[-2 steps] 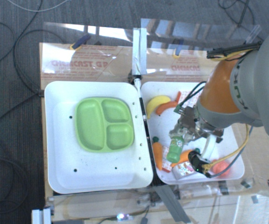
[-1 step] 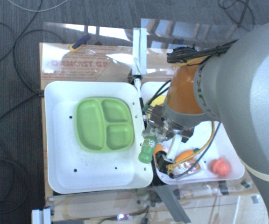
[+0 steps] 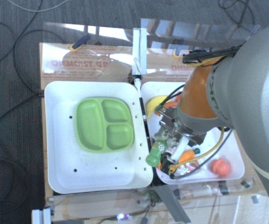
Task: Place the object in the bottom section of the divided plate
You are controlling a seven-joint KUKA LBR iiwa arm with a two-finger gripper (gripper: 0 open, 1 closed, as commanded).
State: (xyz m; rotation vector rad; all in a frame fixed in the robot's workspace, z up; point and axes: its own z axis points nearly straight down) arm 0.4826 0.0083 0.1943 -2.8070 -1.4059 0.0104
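The divided plate (image 3: pixel 105 124) lies in the left bin (image 3: pixel 60 171). The right bin (image 3: pixel 235 171) sits just beside it, under the arm (image 3: pixel 209 97). The hand (image 3: pixel 165 148) hangs over that bin's left wall, among small objects.
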